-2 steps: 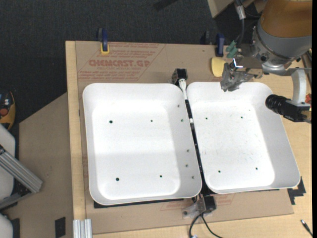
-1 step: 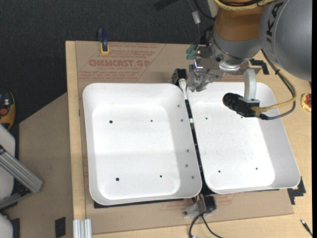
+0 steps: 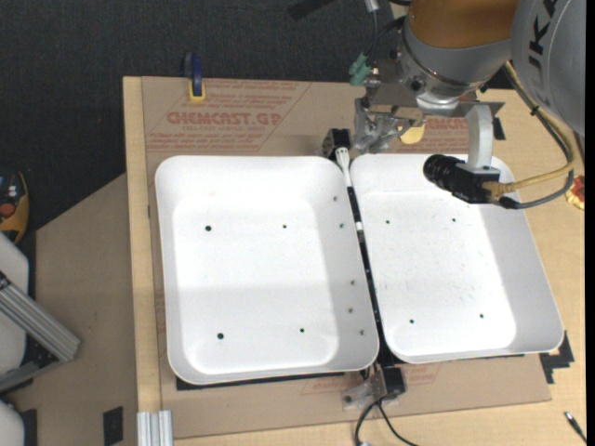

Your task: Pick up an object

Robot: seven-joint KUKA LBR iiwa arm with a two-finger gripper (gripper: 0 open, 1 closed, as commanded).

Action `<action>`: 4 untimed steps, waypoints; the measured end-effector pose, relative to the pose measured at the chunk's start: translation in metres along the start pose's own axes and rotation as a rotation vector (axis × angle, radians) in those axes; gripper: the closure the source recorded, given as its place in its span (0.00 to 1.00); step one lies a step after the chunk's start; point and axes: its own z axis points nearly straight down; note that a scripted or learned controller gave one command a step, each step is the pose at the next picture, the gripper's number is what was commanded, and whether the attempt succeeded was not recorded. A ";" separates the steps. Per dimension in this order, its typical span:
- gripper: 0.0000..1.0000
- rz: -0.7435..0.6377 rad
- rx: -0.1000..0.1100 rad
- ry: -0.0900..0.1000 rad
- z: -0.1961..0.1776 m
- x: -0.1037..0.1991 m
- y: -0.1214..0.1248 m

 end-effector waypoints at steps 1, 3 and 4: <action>1.00 -0.002 0.016 -0.001 0.088 0.071 0.036; 1.00 0.000 0.018 -0.002 0.119 0.081 0.063; 1.00 0.006 0.000 -0.002 0.061 0.052 0.063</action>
